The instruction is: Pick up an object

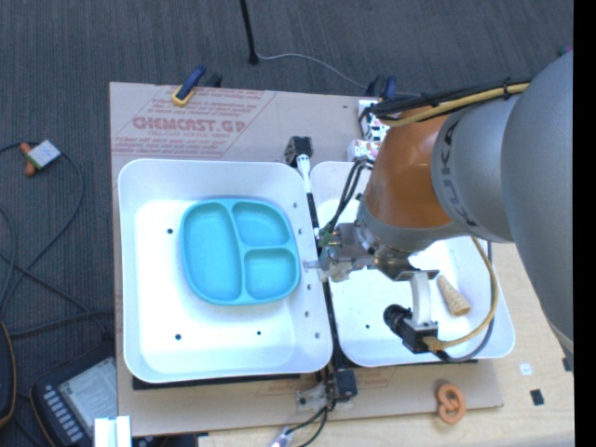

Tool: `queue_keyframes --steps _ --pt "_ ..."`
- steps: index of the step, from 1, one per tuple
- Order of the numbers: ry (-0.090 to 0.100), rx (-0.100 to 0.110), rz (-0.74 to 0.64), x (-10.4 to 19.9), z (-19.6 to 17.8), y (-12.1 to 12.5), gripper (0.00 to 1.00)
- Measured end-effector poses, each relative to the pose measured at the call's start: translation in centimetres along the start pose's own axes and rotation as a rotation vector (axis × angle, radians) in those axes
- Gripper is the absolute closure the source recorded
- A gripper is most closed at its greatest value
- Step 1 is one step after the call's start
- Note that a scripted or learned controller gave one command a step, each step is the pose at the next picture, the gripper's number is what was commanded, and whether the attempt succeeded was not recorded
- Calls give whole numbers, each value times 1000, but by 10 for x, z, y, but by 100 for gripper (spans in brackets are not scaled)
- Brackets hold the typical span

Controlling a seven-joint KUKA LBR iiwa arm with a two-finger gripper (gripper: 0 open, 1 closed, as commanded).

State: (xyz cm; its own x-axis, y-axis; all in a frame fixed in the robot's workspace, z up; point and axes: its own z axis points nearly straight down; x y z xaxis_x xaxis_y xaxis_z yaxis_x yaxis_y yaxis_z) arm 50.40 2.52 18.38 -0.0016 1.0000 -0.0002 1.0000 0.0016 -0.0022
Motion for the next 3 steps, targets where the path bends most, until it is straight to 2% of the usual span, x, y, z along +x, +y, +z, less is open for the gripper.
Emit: queue_keyframes --steps 1,2,3 --pt "-1 0 1 -20 0 -21 100" --pt "0 -1 2 -46 0 -8 100" --pt "0 0 1 -34 0 -21 100"
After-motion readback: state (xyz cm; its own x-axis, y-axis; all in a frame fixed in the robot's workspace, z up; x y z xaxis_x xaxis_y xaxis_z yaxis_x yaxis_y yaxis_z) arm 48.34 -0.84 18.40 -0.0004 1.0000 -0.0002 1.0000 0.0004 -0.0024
